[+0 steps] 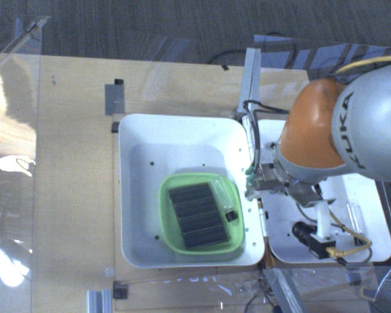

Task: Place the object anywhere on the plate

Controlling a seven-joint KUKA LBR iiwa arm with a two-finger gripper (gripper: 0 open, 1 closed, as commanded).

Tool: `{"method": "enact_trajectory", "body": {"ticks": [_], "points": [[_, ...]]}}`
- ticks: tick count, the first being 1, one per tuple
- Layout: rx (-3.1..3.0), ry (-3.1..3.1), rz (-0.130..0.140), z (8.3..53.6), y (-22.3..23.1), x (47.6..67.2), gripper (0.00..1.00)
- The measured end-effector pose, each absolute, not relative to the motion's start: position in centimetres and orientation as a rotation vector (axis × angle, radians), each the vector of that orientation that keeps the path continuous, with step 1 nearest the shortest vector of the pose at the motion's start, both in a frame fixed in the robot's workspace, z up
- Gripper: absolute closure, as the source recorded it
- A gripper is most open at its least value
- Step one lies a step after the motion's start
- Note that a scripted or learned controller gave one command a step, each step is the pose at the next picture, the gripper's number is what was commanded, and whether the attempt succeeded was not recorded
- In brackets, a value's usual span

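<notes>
Plate (171, 235), green, sits in left bin (137, 175); dark ribbed object (197, 215) already lies on it, long axis slanting away from camera. Pincer (260, 184) probably over bins' shared wall, right of plate; its opening I cannot tell.

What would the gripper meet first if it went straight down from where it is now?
Most likely the floor of the right bin, near its left wall. The gripper sits under the orange wrist and points downward there. The green plate with the dark object lies in the left bin. Depth is unclear.
</notes>
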State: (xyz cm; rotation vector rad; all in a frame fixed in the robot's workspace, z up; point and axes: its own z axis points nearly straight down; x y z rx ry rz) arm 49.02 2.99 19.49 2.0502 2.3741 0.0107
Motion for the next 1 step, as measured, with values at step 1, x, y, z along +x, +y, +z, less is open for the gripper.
{"method": "enact_trajectory", "body": {"ticks": [1], "points": [[1.955, 2.455, 0.005, 18.47, 4.3, 50.2, 1.0]]}}
